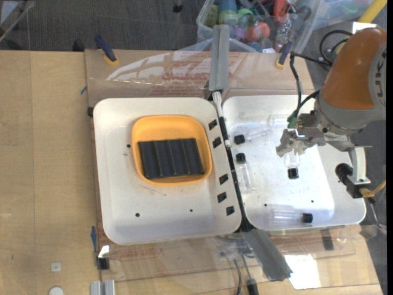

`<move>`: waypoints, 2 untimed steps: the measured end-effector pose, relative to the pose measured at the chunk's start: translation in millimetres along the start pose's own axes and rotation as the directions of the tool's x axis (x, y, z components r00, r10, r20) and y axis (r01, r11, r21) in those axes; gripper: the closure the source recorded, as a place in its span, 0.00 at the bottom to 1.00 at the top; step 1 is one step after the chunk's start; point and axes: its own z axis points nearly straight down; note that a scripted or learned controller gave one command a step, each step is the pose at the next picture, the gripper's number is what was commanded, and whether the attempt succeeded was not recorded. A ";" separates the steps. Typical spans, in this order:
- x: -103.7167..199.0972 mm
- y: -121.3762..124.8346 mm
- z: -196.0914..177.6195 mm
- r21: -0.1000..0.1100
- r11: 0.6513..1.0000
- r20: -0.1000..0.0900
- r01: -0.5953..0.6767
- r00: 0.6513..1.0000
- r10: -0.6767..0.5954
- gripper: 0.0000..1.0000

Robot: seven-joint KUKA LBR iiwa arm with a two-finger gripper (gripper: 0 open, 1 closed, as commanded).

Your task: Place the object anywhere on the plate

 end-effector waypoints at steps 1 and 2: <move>16.3 33.8 10.2 -0.004 0.989 0.001 0.146 0.989 -0.146 1.00; 38.1 68.8 20.1 -0.004 0.951 0.002 0.308 0.951 -0.308 1.00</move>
